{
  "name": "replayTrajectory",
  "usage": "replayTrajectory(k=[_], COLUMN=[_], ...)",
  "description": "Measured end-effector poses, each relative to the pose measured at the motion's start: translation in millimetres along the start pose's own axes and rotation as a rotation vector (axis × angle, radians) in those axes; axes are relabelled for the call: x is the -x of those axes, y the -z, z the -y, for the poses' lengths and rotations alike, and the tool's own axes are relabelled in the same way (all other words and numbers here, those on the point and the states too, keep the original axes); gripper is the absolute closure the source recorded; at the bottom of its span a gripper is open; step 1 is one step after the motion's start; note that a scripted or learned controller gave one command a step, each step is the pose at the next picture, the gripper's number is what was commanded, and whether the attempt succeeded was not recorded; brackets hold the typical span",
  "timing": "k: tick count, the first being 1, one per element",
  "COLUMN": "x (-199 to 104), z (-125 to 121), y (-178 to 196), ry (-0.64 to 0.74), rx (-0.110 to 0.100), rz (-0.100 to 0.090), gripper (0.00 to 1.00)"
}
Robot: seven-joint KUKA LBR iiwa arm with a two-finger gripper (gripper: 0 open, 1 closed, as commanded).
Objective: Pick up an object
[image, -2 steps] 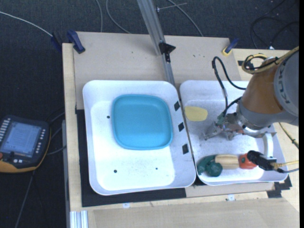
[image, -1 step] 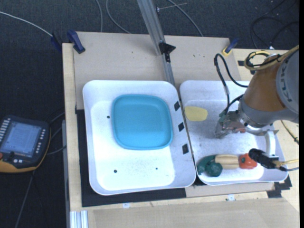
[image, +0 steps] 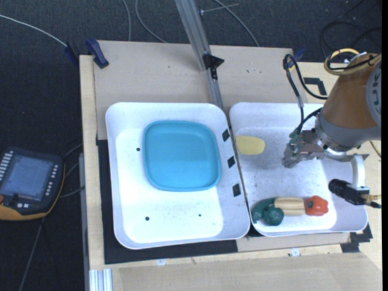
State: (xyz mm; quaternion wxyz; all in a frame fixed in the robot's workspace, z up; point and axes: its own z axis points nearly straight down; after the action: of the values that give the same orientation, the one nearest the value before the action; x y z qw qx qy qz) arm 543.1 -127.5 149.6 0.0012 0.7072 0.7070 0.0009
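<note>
My gripper (image: 293, 156) hangs over the middle of the right bin (image: 267, 119), low near its floor, with nothing visible between its fingers. A pale yellow lemon-like piece (image: 250, 145) lies to its left near the bin's left wall. Along the bin's front edge lie a dark green piece (image: 268, 213), a tan bread-like stick (image: 290, 205) and a red tomato-like piece (image: 316, 205), close together in a row. The arm's orange band (image: 354, 99) rises to the right of the gripper.
The left bin (image: 127, 180) holds a light blue square plate (image: 181, 154). A metal bar (image: 200, 35) slants down between the bins. A black fitting (image: 347, 190) sticks out by the right bin's right edge. Cables lie around the bench.
</note>
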Motion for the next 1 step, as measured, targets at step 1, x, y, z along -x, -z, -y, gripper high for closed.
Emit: replayTrajectory(k=[1], x=[2.1], z=[-9.6], y=[47.3], ry=[0.001], rx=[0.002], rz=[0.000], gripper=[1.00])
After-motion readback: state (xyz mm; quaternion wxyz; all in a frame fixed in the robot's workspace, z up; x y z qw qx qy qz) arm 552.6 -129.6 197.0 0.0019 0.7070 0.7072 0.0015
